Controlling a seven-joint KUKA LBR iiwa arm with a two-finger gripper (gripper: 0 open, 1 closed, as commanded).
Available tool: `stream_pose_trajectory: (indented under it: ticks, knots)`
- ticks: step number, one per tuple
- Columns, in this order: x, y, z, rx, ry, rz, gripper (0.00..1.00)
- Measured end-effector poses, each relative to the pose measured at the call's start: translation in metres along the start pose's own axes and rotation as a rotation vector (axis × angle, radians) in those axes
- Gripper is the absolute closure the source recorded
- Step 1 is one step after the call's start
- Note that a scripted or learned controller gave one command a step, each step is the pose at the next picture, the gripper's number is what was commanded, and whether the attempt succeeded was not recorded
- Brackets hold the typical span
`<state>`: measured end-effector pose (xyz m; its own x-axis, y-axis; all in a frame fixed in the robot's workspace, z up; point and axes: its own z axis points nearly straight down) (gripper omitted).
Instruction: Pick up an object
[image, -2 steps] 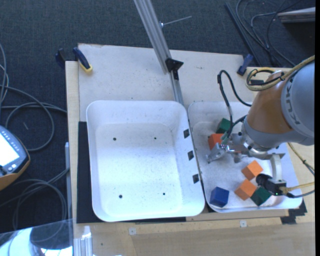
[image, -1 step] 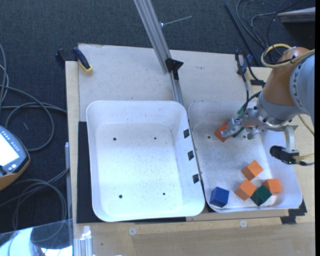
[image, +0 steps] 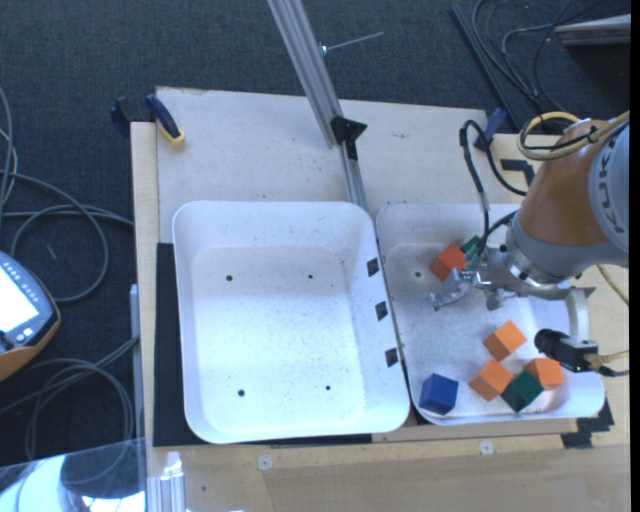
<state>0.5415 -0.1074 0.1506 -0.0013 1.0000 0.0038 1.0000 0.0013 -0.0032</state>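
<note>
Two bins: two shallow white bins sit side by side on a pale bench (image: 250, 150). The left bin (image: 200, 300) is the larger in the view. The right bin (image: 400, 225) holds all the blocks.

Arm: one grey arm (image: 585, 215) with an orange band reaches in from the right, over the far part of the right bin.

Gripper: the gripper (image: 447, 296) points left, its tip just near of one orange block. I see no block between the fingers, and I cannot tell whether they are parted or closed.

Blocks, six counted: four orange, one blue, one green.
- Far orange block (image: 448, 262): alone in the far part of the right bin, beside the gripper tip.
- Blue block (image: 439, 392): at the near left of the right bin, apart from the others.
- Green block (image: 521, 390): near right, touching its orange neighbours.
- Three orange blocks: one (image: 505, 339) mid right, one (image: 491, 379) just left of the green, one (image: 546, 373) just right of it.

Doing the step well: my judgement is that the lone far orange block is the best target. It is nearest and has free space on both sides. The fingers should straddle two flat faces and descend fully before closing. The near right cluster risks pushing neighbours.
</note>
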Motion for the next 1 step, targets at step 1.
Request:
stream_pose_trajectory:
  ticks: [1]
  knots:
    - [-0.0323, -0.0314, -0.0478, -0.007, -0.006, 0.005, 0.00]
